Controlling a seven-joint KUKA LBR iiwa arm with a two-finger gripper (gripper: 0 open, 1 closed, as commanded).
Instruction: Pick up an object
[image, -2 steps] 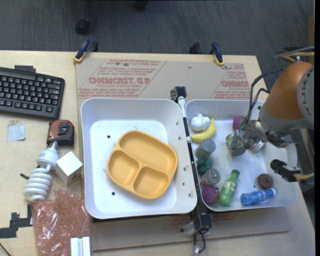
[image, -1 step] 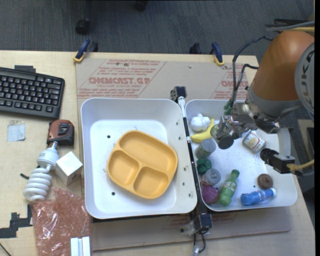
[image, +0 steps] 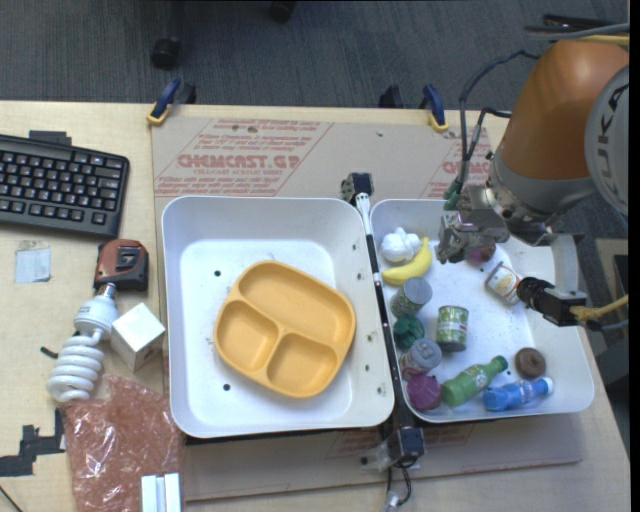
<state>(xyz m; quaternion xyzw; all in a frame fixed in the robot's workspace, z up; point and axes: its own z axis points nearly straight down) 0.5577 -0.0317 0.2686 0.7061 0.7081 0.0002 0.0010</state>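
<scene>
The banana (image: 410, 264) lies just left of and slightly below the gripper (image: 462, 240) in the right bin (image: 570, 395), its long axis slanting up toward the gripper, with a white object (image: 399, 243) touching its upper left. Whether the gripper is parted or closed cannot be determined. The bin divider (image: 372, 262) sits close behind the banana, and open floor lies below the gripper.
</scene>
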